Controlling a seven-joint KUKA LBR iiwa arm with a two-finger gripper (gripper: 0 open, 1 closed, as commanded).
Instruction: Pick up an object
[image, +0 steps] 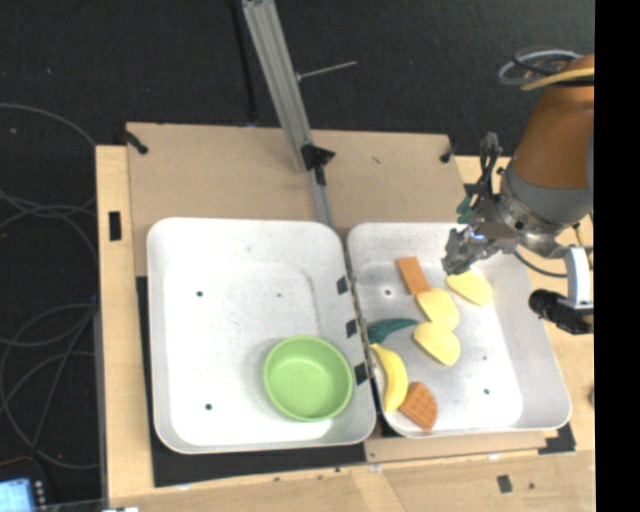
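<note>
Two shallow white bins side by side on a tan bench (240, 170). In the left bin (200, 270), a green bowl (308, 377) upright near the front right corner, close to the wall shared with the other bin. In the right bin (520, 390), a cluster of small things: an orange block (411, 274) toward the back, middle of the floor; three pale yellow pieces, one (470, 289) just right of the block, one (438, 308) below it, one (437, 344) nearer the front, the last two touching or nearly so; a dark green piece (392, 327) against the left wall; a yellow banana (391, 375) along the left wall near the front; an orange waffle-like piece (420, 405) at the front left corner, touching the banana's lower end. Gripper (458, 258) low over the back of the right bin, just above the uppermost yellow piece and right of the orange block; nothing seen between its fingers, and too dark and small to tell whether spread or pressed together. Grey wrist with orange band (555, 140) above the bin's back right corner
</note>
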